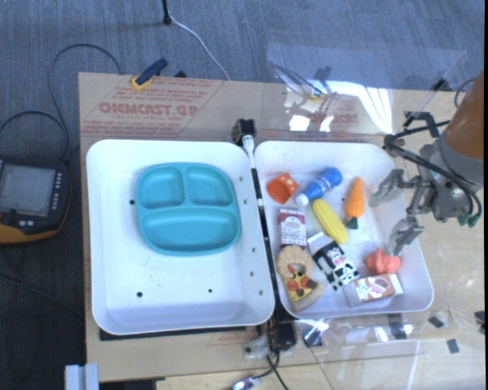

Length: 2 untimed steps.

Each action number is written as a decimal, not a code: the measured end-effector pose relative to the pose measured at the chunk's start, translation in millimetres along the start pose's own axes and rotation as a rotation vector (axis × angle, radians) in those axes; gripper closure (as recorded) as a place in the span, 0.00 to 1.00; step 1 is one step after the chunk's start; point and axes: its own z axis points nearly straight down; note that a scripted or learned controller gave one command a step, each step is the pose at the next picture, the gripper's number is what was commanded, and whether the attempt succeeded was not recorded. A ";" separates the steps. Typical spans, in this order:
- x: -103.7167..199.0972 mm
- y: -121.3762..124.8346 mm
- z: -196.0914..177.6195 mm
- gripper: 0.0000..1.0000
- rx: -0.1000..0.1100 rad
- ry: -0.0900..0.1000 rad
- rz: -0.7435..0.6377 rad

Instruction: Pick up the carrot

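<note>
Gripper point(396, 212) open wide, holding nothing, over rt bin point(407, 299) by its rt wall. Carrot point(355, 198) lies just left of it, untouched, beside corn point(329, 221).

Carrot point(355, 198) in right bin point(407, 299), end effector point(397, 214) just beside, seemingly spread, nothing gripped

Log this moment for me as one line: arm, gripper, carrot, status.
arm: over right bin | gripper: open, holding nothing | carrot: lying in bin beside corn, left of gripper | status: not yet grasped
</note>
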 end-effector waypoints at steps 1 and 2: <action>-46.1 -10.9 142.1 0.00 0.001 -0.006 0.084; -47.5 -10.1 134.0 1.00 0.005 -0.008 0.082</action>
